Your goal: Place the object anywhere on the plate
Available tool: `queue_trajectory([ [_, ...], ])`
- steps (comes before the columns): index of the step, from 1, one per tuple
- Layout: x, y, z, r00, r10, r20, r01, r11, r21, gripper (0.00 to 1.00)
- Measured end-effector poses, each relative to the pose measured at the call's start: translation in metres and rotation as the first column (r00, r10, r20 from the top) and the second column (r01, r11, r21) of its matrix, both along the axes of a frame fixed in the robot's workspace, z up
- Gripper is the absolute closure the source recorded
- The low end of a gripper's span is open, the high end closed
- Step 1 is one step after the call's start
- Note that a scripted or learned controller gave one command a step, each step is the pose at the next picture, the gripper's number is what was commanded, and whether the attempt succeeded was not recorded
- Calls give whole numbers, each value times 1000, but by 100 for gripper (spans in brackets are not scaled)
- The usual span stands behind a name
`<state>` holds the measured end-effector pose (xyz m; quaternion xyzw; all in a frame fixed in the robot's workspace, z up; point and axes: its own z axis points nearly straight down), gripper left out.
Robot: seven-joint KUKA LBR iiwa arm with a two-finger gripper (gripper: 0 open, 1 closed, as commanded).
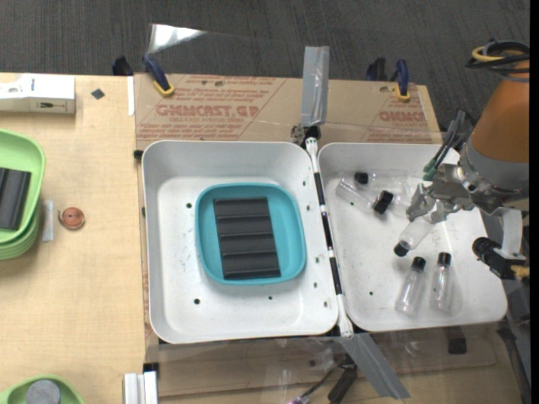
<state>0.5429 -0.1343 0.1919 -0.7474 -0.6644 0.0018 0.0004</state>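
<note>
Two vials (424, 283) beneath the slanted arm (497, 154)

From my seat I see a light wooden table (84, 310). Directly on it lie a brown cardboard sheet (227, 108) — held by clamps at its far edge — and on that, two white bins side by side: the left bin (168, 310) and the right bin (472, 305). At the table's left edge sits a green tray (25, 162), just beside it a small copper-coloured disc (72, 218), and farther back a white box (38, 95).
</note>
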Motion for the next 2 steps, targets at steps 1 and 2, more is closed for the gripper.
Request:
queue_trajectory([
  [1, 0, 0, 0, 1000, 0, 0, 0, 1000, 0, 0],
  [2, 61, -55, 147, 992, -124, 1, 124, 992, -1, 0],
])
